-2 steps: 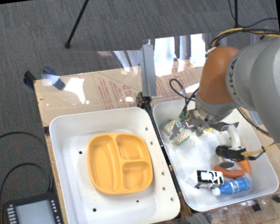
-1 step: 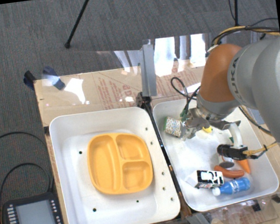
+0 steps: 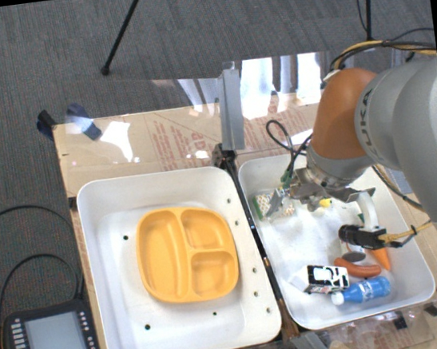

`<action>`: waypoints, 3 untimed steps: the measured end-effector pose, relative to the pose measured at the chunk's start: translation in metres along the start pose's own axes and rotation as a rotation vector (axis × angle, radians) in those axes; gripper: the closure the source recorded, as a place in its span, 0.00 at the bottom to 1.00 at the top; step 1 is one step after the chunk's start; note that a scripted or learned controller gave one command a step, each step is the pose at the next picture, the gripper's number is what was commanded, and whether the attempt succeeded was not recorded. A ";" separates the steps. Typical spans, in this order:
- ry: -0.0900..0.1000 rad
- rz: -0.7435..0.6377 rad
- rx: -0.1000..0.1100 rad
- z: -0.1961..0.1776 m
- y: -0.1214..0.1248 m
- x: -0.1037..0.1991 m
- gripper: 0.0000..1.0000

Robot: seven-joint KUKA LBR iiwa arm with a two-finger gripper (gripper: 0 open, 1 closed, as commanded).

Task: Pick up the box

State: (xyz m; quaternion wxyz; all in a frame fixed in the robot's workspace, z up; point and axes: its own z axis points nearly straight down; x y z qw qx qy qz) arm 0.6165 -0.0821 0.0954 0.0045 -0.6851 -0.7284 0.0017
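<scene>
One fixed camera looks down at a slant from above. It takes in both bins (image 3: 89, 228) and the surface (image 3: 157, 138); the arm (image 3: 388, 121) enters from the right.

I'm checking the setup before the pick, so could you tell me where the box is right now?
The box lies in the right bin, near its front edge, just left of the blue bottle and the orange item.

**Bright, even light with glare at the back of the bench**

The scene is well lit from above. Strong glare washes out the clear panel (image 3: 271, 90) behind the bins and streaks the brown bench top (image 3: 149, 139). The left white bin (image 3: 98, 211) and right white bin (image 3: 412, 263) are close to overexposed, with only soft, faint shadows along their walls. The grey carpet (image 3: 25, 60) looks dimmer. Focus is fair overall, though small items appear slightly soft and grainy.
</scene>
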 end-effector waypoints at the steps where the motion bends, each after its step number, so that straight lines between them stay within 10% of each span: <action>1: -0.004 -0.070 -0.009 0.007 0.024 0.000 0.00; 2: -0.002 -0.070 -0.007 -0.002 0.023 0.001 1.00; 3: -0.005 -0.174 -0.009 -0.104 0.029 0.029 1.00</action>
